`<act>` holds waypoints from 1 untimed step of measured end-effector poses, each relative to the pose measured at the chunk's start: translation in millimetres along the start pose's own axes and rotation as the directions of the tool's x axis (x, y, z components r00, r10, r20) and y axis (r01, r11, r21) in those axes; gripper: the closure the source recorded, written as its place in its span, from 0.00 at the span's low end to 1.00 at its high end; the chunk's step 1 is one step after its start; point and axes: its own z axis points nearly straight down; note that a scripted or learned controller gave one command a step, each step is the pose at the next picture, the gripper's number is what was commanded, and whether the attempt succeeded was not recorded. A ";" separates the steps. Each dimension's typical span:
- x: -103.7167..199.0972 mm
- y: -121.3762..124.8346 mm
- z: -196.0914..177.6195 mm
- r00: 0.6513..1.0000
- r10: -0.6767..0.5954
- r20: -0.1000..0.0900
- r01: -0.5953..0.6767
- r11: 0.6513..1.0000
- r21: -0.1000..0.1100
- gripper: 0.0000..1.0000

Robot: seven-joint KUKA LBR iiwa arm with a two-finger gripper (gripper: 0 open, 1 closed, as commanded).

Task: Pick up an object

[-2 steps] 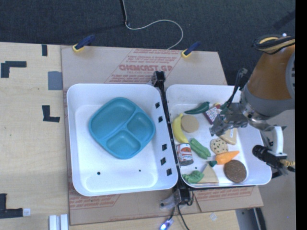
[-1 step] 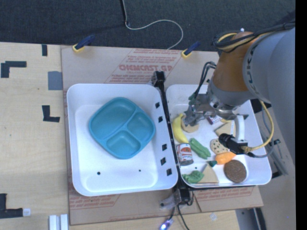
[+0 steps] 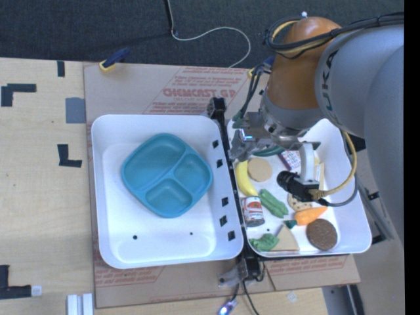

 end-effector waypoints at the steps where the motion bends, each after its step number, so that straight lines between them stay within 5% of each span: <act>1: -12.8 -6.7 19.9 1.000 0.010 0.005 -0.010 1.000 0.008 1.00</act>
